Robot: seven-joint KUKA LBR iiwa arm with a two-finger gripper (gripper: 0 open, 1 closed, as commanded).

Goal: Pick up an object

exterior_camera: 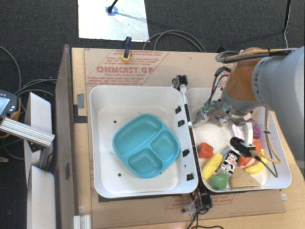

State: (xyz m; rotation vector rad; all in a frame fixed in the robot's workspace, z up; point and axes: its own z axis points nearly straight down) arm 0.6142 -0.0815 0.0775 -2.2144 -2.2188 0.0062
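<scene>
Looking toward four o'clock in the right white bin (285, 175), I judge the yellow plastic toy banana (212, 163) light, stiff and slick, best pinched across its middle, though I cannot tell my tool's (213, 112) state.

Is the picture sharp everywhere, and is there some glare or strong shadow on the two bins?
Camera view: the teal plate looks fairly sharp and evenly lit, with a soft shadow under its lower edge; the left bin is bright but not washed out; the arm looks slightly soft; the toys near the gripper are small and hard to separate.
</scene>
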